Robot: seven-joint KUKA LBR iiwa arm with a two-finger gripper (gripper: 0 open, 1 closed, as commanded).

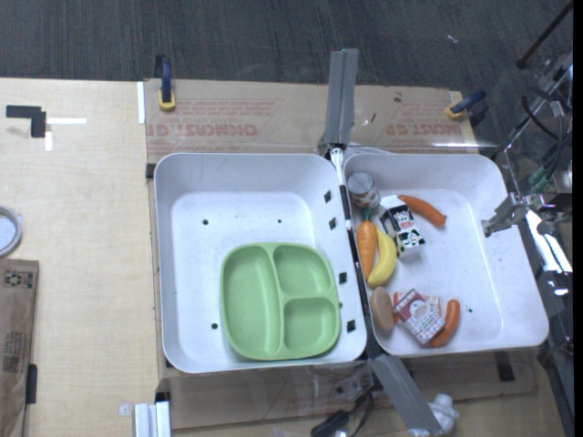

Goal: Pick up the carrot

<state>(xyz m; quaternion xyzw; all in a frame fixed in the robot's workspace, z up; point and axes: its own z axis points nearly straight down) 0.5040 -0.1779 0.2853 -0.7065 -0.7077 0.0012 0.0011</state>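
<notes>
Grey bar: closest to me, slanting out from under the joint where the two bins meet at the near edge.
Left bin: white and shallow; I see a green plate with three compartments lying in its near half.
Right bin: white, touching the left bin along the middle wall, and it holds all the loose items.
Carrot: in the right bin, hard against the middle wall, lying lengthwise along it with its green end towards the far side.
Banana: just right of the carrot, curved, touching it along the side.
Can: in the far left corner of the right bin, just beyond the carrot's top.
Small black-and-white box: beside the banana's far end.
Orange stick: lying slanted just beyond the box; I cannot say what it is.
Red-and-white packet: near edge of the right bin, between a brown oval lump and a sausage.
Gripper: at the right rim of the right bin, well apart from the carrot, nothing in it; whether it is apart or together I cannot tell.
</notes>
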